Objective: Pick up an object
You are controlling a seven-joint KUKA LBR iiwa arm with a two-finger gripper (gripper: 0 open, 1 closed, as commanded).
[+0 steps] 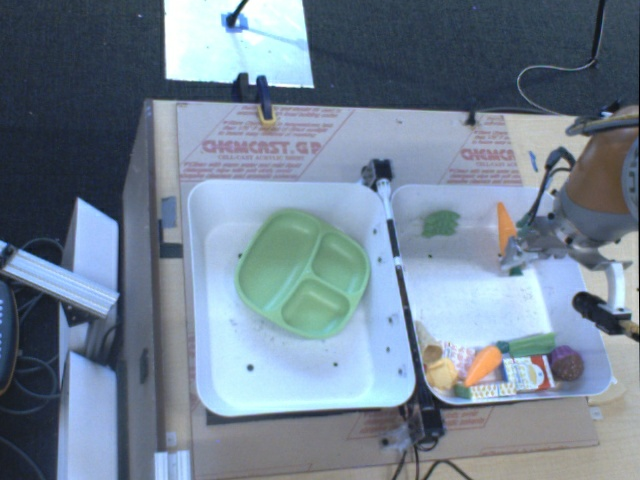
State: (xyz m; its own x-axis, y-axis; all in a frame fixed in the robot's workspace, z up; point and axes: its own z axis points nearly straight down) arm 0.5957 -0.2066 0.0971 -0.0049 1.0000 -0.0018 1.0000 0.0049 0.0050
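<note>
Camera view had the gripper (pixel 516 259) low in the right white bin (pixel 470 298), its grip state untellable, orange carrot-shaped toy (pixel 506 224) at twelve o'clock.

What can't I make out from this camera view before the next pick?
- Gripper: too small and blurred to tell whether the jaws are open or shut, or touching the right bin.
- Orange piece: its lower end is hidden behind the gripper.
- Toy pile at the right bin's near edge: overlapping items hide each other; printing too small to read.
- Arm: cut off by the frame's right edge.
</note>
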